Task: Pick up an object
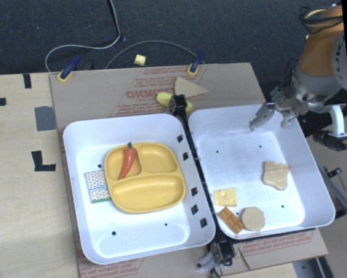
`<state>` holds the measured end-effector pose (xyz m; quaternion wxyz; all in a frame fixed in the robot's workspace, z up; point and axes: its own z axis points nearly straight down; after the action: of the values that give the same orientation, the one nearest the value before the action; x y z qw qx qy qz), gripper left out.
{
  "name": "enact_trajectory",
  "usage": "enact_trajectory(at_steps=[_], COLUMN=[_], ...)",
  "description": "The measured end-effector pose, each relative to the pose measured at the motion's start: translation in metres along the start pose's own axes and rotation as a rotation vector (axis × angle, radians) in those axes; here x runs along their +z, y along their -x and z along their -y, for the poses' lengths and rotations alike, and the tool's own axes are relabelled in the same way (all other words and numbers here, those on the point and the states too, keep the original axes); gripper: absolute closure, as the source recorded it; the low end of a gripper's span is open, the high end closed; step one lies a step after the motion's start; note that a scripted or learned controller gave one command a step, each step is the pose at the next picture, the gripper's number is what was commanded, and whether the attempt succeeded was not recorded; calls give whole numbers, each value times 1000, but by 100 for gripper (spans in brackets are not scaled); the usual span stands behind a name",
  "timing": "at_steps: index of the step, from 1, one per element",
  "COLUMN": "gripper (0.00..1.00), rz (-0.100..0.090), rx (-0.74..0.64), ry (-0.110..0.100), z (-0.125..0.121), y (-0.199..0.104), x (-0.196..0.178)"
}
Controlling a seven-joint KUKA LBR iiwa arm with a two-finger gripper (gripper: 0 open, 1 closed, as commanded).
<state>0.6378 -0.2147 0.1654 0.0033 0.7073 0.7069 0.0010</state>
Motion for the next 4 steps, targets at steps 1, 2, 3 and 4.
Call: enact_trajectory(at_steps=[1,2,3,4], gripper=[0,0,100,100], rz=[0,1,3,-7], rx=[-1,0,-1,-7], ry=[-3,3,4,-5], z=[54,106,104,155], y=[-11,10,11,-65], x=[82,77,67,-22])
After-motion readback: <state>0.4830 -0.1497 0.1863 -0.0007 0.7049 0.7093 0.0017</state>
